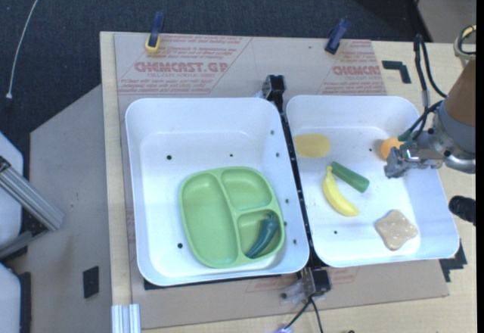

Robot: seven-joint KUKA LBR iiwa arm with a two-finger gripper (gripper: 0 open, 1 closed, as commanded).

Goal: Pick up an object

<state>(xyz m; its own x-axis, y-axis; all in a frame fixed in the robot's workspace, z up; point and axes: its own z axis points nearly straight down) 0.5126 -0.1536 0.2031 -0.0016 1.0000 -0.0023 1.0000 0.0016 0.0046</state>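
Bright even overhead light, soft shadows, mild glare on white bins [151, 127]

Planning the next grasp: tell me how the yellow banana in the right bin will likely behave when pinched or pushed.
The curved yellow banana looks smooth and glossy, so it may slip from a pinch. Its bend suggests it would pivot or rock rather than roll straight. A green cylinder seems to touch its upper end, so a push would probably shift both.

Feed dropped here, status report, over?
Gripper over right white bin, near round orange object. Nothing between fingers visibly. Yellow banana, green cylinder lie clear.

Slanted overhead view of both bins [144, 172]
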